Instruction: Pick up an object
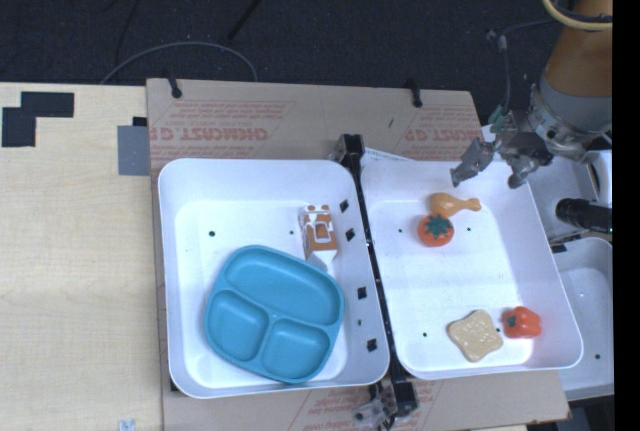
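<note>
In the camera view, the gripper (494, 162) is at the upper right of the frame, above the far right corner of the right bin (530, 249); its two fingers are spread apart and nothing is between them. Just below it lies a drumstick (455, 205), touching a tomato (436, 230). Near the lower right corner are a cracker (474, 335) and a red pepper (521, 322). The left bin (190, 219) holds a blue tray (272, 313) and a small orange-white toy (319, 230).
</note>
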Robot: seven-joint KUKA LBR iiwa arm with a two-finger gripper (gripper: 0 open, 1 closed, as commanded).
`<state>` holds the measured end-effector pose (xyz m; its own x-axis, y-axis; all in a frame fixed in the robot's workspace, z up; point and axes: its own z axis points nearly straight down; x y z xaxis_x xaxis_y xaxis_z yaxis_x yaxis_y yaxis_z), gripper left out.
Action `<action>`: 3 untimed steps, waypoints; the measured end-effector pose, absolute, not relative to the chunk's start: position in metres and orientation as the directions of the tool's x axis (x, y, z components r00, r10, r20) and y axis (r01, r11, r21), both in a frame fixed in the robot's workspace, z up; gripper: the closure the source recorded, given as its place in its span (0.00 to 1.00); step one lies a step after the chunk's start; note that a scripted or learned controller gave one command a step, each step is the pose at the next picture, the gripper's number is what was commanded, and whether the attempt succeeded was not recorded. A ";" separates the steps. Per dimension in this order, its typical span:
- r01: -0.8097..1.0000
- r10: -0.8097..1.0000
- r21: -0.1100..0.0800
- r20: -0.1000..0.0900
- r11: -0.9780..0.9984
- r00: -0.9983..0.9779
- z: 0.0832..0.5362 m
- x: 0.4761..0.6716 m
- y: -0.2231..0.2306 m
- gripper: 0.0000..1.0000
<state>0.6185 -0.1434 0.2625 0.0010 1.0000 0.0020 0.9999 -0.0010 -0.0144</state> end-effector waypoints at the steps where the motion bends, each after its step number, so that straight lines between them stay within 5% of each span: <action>1: 1.000 1.000 -0.001 0.000 0.001 -0.001 0.270 0.621 -0.143 0.00; 3: 1.000 1.000 -0.007 0.001 0.000 0.000 0.181 0.614 -0.142 0.00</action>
